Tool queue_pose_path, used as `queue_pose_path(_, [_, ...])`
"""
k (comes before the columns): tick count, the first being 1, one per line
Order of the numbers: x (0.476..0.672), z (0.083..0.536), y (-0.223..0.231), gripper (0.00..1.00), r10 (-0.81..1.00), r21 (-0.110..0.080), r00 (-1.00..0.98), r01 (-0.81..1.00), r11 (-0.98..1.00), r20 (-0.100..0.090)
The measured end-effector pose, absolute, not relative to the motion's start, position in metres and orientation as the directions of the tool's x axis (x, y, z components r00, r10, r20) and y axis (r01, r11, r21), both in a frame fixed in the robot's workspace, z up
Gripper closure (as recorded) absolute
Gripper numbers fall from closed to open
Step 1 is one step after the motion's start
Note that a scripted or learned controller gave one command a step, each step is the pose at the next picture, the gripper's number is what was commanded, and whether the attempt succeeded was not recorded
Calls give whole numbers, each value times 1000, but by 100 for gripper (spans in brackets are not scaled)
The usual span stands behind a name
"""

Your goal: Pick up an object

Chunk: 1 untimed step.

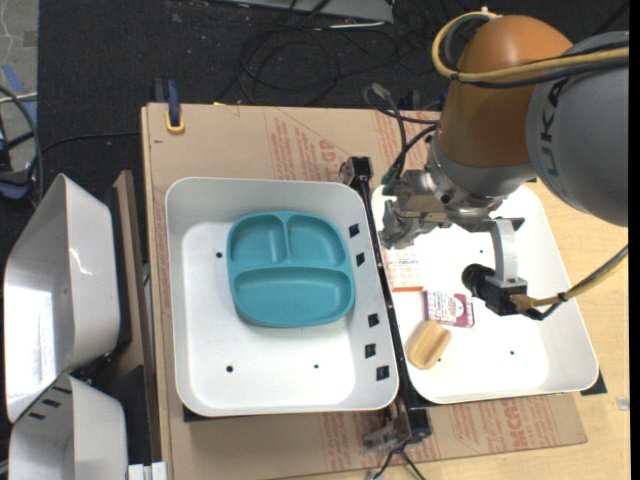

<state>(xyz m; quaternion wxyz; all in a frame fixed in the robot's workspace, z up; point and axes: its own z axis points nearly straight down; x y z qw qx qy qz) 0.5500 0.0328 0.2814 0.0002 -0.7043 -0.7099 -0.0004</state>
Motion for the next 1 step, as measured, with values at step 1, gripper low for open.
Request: queue_pose_path(1, [555, 275, 83, 100, 1000, 0, -8, 1000, 8, 1])
